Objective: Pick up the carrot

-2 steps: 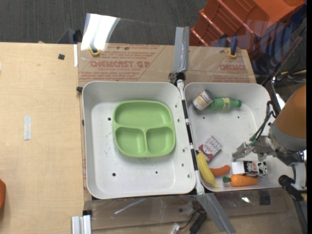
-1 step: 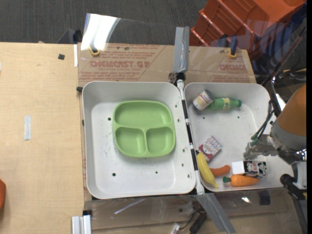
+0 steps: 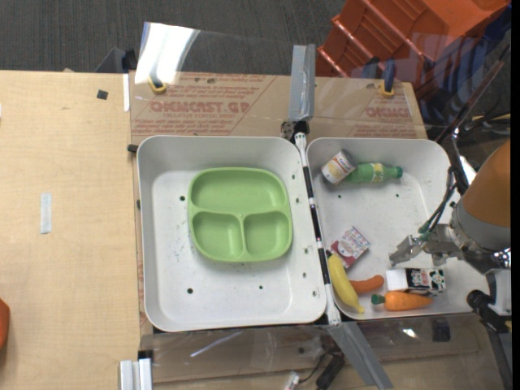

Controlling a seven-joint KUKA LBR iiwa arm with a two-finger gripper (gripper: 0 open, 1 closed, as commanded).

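The carrot (image 3: 406, 301), orange with a green stub at its left end, lies flat along the front wall of the right bin (image 3: 439, 162). My gripper (image 3: 416, 255) hangs over the right bin's front right part, just above and behind the carrot. A small white and black carton (image 3: 418, 279) sits between them. The fingers (image 3: 400, 255) are spread, with nothing between them. The arm's orange band (image 3: 494, 197) shows at the right edge.
A yellow banana (image 3: 342, 282) and a small orange-red piece (image 3: 366, 283) lie left of the carrot. A pink packet (image 3: 350, 244), a can (image 3: 336, 167) and a green bottle (image 3: 374, 173) also sit in the right bin. The left bin (image 3: 158, 242) holds a green divided plate (image 3: 240, 214).
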